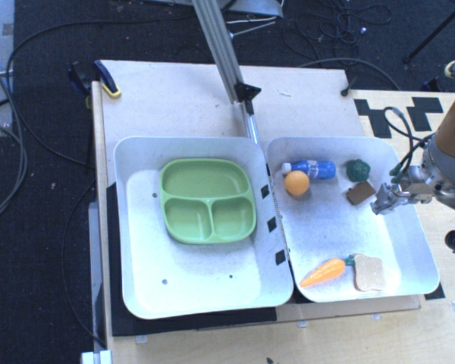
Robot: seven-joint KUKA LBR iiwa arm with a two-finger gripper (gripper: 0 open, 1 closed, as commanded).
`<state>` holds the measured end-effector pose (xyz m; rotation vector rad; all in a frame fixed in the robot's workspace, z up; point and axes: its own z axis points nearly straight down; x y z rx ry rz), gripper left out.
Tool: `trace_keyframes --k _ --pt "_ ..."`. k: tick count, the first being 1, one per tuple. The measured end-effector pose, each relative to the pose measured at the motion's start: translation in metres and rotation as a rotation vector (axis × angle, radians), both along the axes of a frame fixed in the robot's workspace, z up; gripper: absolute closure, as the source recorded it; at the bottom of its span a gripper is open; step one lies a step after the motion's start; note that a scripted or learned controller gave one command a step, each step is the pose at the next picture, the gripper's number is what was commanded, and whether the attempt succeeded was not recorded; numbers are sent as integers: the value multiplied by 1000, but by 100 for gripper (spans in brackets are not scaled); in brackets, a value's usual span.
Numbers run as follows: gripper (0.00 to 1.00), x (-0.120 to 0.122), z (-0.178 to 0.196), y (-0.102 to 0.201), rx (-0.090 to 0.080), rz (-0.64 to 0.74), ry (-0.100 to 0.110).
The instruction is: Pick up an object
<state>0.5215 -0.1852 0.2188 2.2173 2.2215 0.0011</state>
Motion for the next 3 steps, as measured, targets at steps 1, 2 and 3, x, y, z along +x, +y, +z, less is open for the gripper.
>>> trace_keyframes --k 1,2,3 --pt "100 1 52 0 -1 1 -2" --pt "100 15 54 57 1 3 1" --pt "100 28 37 108 2 4 4"
